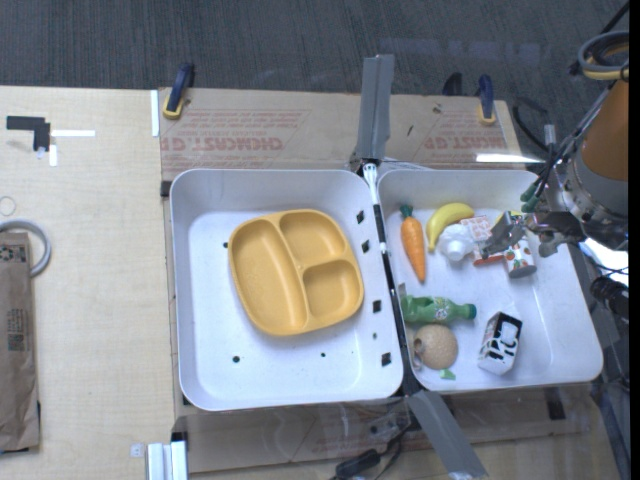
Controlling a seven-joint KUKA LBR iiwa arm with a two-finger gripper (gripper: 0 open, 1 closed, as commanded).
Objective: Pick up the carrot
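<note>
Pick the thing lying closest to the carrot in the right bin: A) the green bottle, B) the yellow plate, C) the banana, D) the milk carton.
C: the banana curves just right of the carrot near its leafy top, closer than any other choice.

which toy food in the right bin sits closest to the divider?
The carrot, orange with a green top, lying lengthwise along the divider side; the banana lies further right.

We see the divided plate [297,270] in the left bin [200,368]. In the right bin [560,368], the carrot [414,246] lies at the left, banana [448,219] just right, bottle [436,311] nearer.
</note>
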